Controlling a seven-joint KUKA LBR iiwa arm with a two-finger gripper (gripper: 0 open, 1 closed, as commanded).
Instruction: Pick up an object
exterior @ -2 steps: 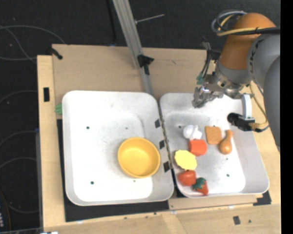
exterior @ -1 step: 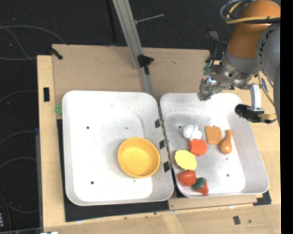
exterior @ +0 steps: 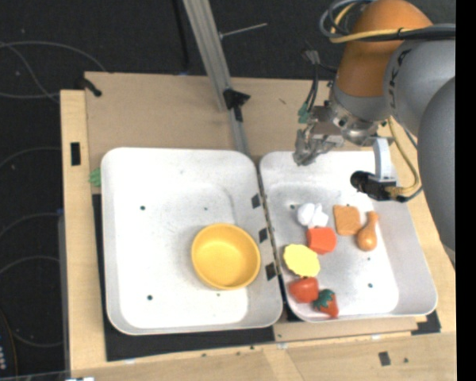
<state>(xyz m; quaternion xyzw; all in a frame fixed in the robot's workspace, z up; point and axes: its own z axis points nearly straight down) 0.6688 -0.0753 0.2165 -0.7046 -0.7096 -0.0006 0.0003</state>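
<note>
The right bin (exterior: 397, 292) holds a cluster of small items: a white piece (exterior: 310, 213), an orange-red block (exterior: 322, 240), a tan square (exterior: 347, 219), an orange pear-shaped piece (exterior: 368, 233), a yellow flat piece (exterior: 301, 259), a red tomato-like piece (exterior: 305, 290) and a strawberry (exterior: 326, 302). My gripper (exterior: 309, 151) hangs over the bin's far left corner, well above and behind these items. Nothing is visible between its fingers, and they look close together.
A yellow bowl (exterior: 224, 255) sits in the left bin (exterior: 143, 181) near its right wall. A slanted metal pole (exterior: 213, 54) rises behind the bins. The arm (exterior: 381, 46) comes in from the upper right over the right bin's far edge.
</note>
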